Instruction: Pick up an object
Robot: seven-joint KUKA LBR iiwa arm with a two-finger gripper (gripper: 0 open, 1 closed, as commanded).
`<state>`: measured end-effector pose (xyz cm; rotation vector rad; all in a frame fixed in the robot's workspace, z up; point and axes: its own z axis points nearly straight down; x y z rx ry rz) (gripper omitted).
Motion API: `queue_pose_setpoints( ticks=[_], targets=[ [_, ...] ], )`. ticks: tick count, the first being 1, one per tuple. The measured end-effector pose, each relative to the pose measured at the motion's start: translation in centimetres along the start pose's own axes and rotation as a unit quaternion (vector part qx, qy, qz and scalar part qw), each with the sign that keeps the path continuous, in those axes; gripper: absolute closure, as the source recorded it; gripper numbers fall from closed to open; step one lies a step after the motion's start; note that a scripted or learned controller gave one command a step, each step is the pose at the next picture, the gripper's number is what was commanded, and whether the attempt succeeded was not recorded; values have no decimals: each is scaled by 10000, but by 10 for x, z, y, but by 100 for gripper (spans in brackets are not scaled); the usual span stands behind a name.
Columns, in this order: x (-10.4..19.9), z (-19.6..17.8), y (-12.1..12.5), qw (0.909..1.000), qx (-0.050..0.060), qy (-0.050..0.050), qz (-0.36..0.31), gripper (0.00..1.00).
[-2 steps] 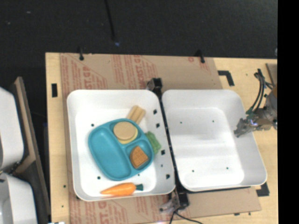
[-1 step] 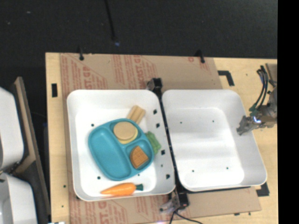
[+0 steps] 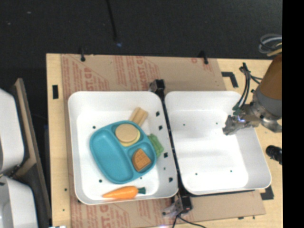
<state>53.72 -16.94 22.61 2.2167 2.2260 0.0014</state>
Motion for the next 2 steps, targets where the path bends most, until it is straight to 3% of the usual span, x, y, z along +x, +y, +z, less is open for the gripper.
queue_pose_setpoints(
  ticks=[2],
  targets=[
    [106, -5, 28, 10000, 3, 1, -3, 100]
  ],
)
